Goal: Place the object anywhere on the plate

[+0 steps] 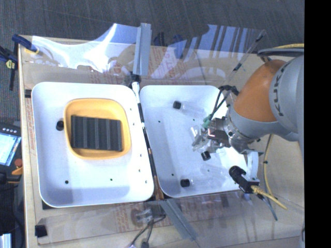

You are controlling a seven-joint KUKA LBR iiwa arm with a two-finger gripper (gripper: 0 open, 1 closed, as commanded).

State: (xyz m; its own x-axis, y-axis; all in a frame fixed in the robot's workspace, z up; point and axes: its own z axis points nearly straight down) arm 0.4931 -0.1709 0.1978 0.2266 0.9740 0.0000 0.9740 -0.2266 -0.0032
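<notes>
A yellow plate (96, 109) with a dark ribbed middle lies in the left bin (46, 190). My gripper (203, 139) hangs low over the right bin (165, 138), right of its middle, far from the plate. A small black piece (206, 155) sits just below the gripper on the bin floor. Two more small black pieces rest in this bin, one near the back (177, 105) and one near the front edge (184, 182). I see nothing clearly held in the gripper.
The grey arm with its orange band (261, 99) comes in from the right over the right bin's edge. A raised divider (142, 133) separates the bins. A small black knob (60, 124) sits left of the plate. Cables run along the bench's front right.
</notes>
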